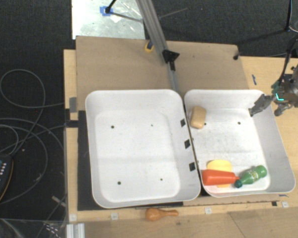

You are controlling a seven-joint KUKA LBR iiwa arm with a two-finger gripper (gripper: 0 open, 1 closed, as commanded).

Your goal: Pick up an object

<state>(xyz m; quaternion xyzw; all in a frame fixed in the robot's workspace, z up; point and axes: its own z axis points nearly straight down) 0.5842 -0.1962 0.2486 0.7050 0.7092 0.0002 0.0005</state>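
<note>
The gripper (269, 107) sits at the far right, its 2 fingers spread apart, 1 dark finger (260, 104) angling over the upper right corner of the right bin (238, 133) and the other near the bin's right rim. Nothing is between them. A small teal light glows on the wrist just behind.

Taking the right bin as the landmark: inside it, up at the top left corner against the dividing wall, lies a tan bun (198, 117), well apart from the gripper. Down along the bin's near edge there's a cluster of 3 things. A yellow piece (220, 165) sits just above an orange carrot (217, 177), the 2 touching or nearly so. A green bottle (250, 176) lies on its side just to the right of the carrot, its dark cap end pointing at the carrot's tip. All 3 are well away from the gripper, across the bin from it.

To the left of the right bin, pressed up beside it, is the left bin (134, 148), with black clips (187, 143) along the shared edge. In front of the left bin's near right corner, on the bench (119, 63), lies a brown pear-shaped thing (160, 213). Behind the right bin's top left corner, a grey pole (154, 24) rises up.
</note>
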